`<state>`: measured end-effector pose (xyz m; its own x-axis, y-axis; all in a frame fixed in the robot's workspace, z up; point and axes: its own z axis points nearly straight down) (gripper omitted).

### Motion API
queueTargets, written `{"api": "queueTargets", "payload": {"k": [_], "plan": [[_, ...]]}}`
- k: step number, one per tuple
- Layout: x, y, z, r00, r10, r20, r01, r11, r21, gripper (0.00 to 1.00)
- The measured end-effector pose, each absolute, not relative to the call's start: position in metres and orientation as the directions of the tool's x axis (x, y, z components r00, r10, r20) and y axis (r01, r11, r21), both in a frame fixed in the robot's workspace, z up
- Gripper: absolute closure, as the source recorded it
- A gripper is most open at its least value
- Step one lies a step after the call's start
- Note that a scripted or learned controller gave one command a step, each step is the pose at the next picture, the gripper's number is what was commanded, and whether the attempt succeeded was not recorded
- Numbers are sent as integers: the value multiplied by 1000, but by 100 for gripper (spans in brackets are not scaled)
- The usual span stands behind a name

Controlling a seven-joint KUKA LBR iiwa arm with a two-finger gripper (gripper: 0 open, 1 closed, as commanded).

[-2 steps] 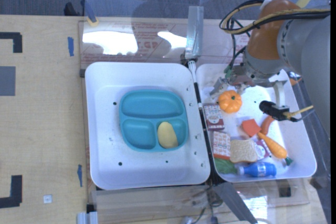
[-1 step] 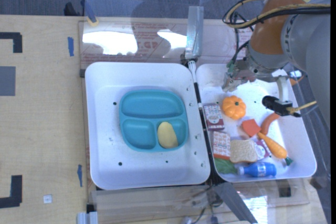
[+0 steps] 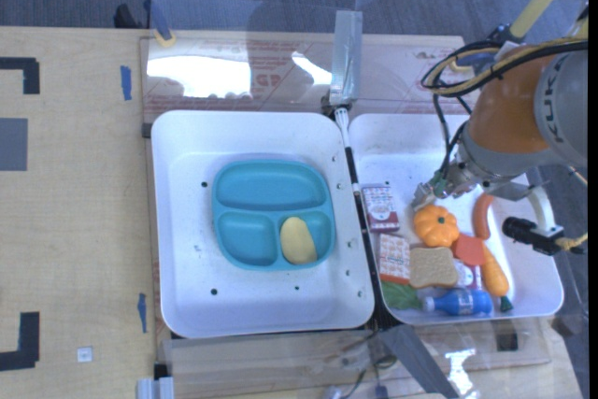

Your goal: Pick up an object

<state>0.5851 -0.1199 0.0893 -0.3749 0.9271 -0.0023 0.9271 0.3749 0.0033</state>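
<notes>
My gripper (image 3: 432,193) hangs low over the right bin (image 3: 542,294), near its middle. My own wrist covers most of it, so I cannot tell how it is set, and I see nothing held in it. Its tip sits just above the small orange pumpkin (image 3: 435,225), at about 12 o'clock from it, close enough that I cannot tell whether they touch.

Around the pumpkin in the right bin: a small brown carton (image 3: 379,206) at 10 o'clock, a slice of toast (image 3: 434,267) at 6 o'clock, a red-and-white packet (image 3: 392,255) at 8 o'clock, a sausage (image 3: 482,217) at 3 o'clock, and a carrot (image 3: 493,273) at 4 o'clock. A blue bottle (image 3: 461,302) lies along the bin's near edge, with something green (image 3: 400,296) beside it, too hidden to name.

The left bin (image 3: 177,229) holds a teal divided tray (image 3: 266,190); a yellow lemon (image 3: 298,240) rests in its lower right compartment.
</notes>
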Motion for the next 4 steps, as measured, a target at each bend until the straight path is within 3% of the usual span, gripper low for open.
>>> {"api": "queueTargets", "payload": {"k": [1, 2, 3, 4], "plan": [[588, -62, 189, -350, 937, -3, 937, 350, 11, 100], [586, -63, 185, -347, 938, -1, 938, 347, 2, 0], [534, -110, 160, -549, 836, 1, 836, 549, -2, 0], [550, -124, 95, -564, 826, -3, 825, 564, 4, 0]]}}
